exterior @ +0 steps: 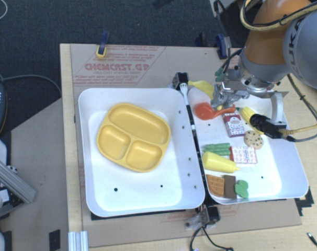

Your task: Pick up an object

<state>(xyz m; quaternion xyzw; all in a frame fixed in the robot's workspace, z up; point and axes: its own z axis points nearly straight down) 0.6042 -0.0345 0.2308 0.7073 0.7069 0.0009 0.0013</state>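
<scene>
Over right bin (284, 184): tool (219, 104), perhaps touching red piece (204, 110).

The brown board (122, 64) under the bins bears faded red lettering that reads "CHEMCAST GP".

The robot arm (299, 30) was big, round and grey, with a shiny orange band (271, 20). Thin yellow and black cables (247, 9) looped around it.

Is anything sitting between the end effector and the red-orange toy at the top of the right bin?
Nothing visible does. The end effector hangs right at the red-orange toy, with the yellow piece just behind and the small red box off to the side.
</scene>
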